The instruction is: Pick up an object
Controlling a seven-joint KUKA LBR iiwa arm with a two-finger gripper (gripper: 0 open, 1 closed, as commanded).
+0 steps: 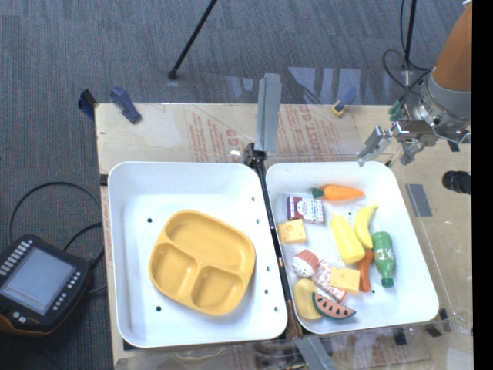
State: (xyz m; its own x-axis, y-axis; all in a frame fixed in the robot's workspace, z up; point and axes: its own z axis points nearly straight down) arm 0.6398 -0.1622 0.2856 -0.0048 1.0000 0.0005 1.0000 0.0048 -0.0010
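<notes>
Gripper (391, 146), jaws spread and empty, hovers at the right bin's (412, 206) one o'clock corner. Toy carrot (342, 193): probably light, rigid, smooth; best pinched across its midsection.

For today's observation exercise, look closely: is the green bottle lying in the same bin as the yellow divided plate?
No: the green bottle lies in the right bin, while the yellow divided plate sits in the left bin.

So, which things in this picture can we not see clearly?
- Arm: cut off by the camera view's right and top edges.
- Milk carton: label too small to read.
- Orange-red piece: partly hidden under the green bottle.
- Pieces near the watermelon slice: overlapping, so their shapes are unclear.
</notes>
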